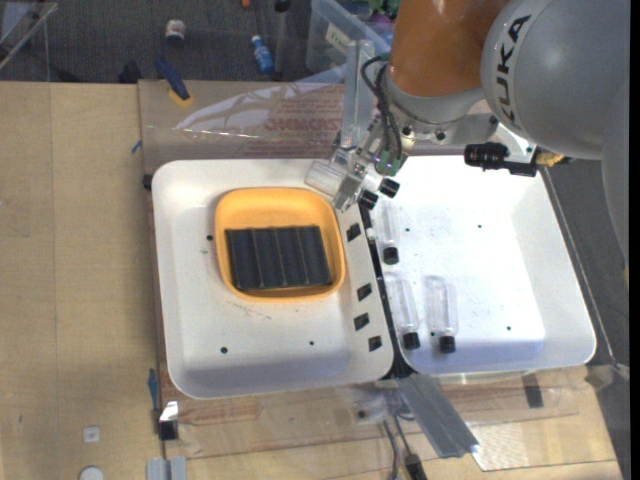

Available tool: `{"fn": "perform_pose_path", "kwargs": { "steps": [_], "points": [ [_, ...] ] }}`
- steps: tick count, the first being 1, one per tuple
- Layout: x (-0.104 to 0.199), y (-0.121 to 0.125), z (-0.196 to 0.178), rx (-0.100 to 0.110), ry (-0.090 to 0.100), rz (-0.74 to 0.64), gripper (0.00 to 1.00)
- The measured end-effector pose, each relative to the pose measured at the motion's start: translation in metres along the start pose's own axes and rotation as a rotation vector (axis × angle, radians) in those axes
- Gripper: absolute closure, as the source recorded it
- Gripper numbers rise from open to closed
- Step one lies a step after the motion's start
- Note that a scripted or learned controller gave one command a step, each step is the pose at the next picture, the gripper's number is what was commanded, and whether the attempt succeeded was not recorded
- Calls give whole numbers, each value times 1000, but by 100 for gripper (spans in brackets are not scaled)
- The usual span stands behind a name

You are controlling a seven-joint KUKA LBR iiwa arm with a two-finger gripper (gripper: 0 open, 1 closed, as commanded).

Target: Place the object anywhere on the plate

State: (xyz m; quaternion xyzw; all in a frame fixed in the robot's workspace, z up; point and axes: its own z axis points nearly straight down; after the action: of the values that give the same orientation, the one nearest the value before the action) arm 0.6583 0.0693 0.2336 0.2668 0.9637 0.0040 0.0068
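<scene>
A yellow plate lies in the left bin. A dark ribbed rectangular object rests flat on it and covers most of its middle. My gripper hangs just past the plate's far right corner, over the divider between the two bins. It is apart from the dark object, and I see nothing held in it. The grey arm with its orange band reaches in from the upper right.
The right bin holds three clear tubes with black caps, one near the divider and two toward the front. Small black tabs line the divider. Clutter and a plastic box lie behind the bins.
</scene>
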Motion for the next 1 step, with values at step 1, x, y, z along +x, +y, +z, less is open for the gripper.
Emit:
{"fn": "perform_pose_path", "kwargs": {
  "steps": [1],
  "points": [
    [0, 0, 0, 0, 0, 0, 0]
  ]
}}
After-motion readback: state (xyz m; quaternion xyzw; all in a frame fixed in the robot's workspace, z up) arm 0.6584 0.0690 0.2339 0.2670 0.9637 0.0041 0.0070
